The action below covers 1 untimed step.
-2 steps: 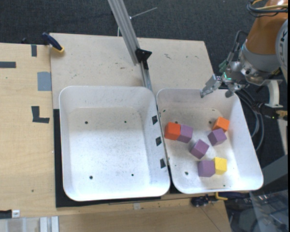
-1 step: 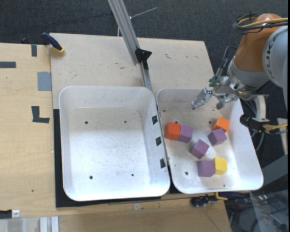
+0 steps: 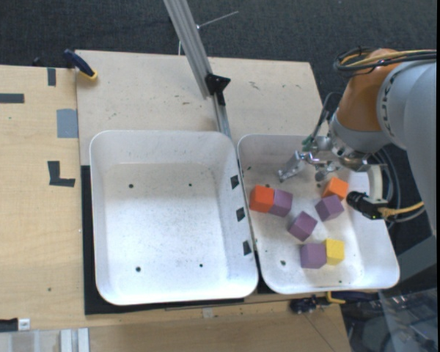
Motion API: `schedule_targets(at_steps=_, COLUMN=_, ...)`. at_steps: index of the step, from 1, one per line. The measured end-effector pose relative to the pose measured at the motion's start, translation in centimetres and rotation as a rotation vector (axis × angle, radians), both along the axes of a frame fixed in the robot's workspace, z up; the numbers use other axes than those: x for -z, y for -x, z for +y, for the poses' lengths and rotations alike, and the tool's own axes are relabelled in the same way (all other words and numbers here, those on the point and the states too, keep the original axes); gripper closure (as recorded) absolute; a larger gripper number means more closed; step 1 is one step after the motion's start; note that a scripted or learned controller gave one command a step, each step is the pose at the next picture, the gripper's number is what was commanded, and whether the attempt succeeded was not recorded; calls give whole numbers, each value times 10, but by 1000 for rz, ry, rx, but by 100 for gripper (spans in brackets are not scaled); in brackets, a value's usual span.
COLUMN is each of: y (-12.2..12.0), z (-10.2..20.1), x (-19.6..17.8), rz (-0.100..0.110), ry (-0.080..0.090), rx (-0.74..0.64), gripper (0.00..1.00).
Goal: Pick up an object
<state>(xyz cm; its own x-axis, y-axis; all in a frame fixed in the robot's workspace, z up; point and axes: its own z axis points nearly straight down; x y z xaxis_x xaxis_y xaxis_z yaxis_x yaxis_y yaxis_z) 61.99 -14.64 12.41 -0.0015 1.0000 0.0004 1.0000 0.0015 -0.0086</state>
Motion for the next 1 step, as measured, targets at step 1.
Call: schedule_targets(at_steps=1, y=1, z=1, x=35, rz=-3, ry=1, rx=0, gripper=0)
